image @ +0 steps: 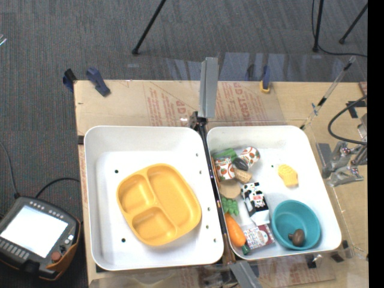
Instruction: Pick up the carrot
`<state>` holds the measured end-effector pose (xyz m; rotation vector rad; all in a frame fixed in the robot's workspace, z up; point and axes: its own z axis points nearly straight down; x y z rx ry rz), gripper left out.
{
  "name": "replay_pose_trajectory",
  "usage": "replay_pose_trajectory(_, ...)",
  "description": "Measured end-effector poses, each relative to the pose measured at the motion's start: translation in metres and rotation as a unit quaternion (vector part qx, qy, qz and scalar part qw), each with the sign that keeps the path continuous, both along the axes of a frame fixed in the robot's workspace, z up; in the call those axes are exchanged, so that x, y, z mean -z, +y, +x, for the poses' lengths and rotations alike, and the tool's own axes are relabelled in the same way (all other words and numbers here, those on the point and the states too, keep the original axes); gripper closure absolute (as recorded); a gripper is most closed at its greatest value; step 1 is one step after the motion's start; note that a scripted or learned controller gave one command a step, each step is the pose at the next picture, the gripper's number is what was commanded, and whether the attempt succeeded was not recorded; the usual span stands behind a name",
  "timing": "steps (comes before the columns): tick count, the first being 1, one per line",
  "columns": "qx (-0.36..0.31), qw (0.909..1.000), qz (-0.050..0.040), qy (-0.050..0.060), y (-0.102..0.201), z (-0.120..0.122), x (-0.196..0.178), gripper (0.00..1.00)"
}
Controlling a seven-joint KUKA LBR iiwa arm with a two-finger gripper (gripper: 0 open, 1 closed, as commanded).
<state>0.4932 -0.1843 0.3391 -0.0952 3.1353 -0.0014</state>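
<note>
Carrot (235,231) hugs the right bin's (300,134) left wall; fingers' state: cannot tell.

At your right margin: sliver of pale grey arm casing (363,126), black cable (337,120) looping beside it; finer details too small to tell.

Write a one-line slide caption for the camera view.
Carrot lies by the right bin's left wall, beside a teal bowl; a yellow divided plate sits in the left bin.
</note>
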Motion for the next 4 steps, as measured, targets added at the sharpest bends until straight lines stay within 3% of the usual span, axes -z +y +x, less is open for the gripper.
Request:
replay_pose_trajectory(1,-0.163,0.9867,-0.0002,0.0,-0.029,-0.007,-0.066,1.0)
replay_pose_trajectory(2,-0.309,0.9511,0.0019,0.003,-0.025,-0.007,0.011,1.0)
replay_pose_trajectory(3,-0.506,0.8625,0.0006,0.001,-0.024,0.017,0.012,1.0)
replay_pose_trajectory(4,-0.646,0.7636,0.0016,0.001,-0.026,-0.016,0.024,1.0)
